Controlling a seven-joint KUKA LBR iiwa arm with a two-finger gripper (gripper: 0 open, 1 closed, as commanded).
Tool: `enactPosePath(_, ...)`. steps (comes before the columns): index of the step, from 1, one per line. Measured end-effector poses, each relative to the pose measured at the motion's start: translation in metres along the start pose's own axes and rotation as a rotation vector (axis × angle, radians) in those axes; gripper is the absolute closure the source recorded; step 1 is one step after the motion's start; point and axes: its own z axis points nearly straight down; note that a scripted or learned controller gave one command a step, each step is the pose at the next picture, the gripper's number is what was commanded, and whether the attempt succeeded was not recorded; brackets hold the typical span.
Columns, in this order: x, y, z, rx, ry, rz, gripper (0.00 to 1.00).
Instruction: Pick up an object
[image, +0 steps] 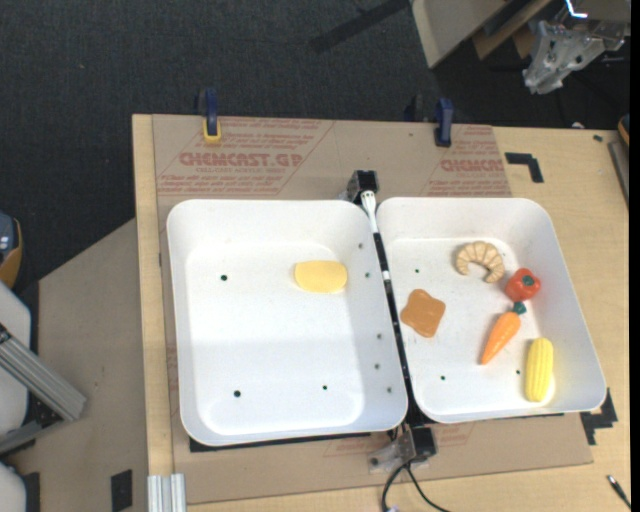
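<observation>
Dark carpet surrounds the bench, a brown board topped with protective paper and held at its far edge by two blue clamps. On it sit two shallow white plastic bins side by side, touching along a black hinge strip down the middle.

The left bin holds a single pale yellow, rounded oval piece, lying in the far half and towards the divider. The right bin holds five things: a tan curled croissant-shaped toy near the far wall, a small red tomato-like toy with a green top just beside it, an orange carrot toy lying at a slant, a yellow corn-cob toy near the front right corner, and a flat orange-brown lobed piece close to the divider.

My end effector hangs at the top right of the view, beyond the bench and well apart from both bins. It is small and blurred there, so I cannot tell how it is set, and I see nothing in it.

I judge the pick has not yet begun: I am at the choosing and approach step. The yellow oval looks the easiest target, with bare bin floor all around it. The next move calls for travelling in over the bins, centring above one object and descending straight.
</observation>
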Motion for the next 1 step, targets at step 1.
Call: enactPosePath(1,-0.0377,-0.0362,0.0833,0.032,0.003,0.009,1.0)
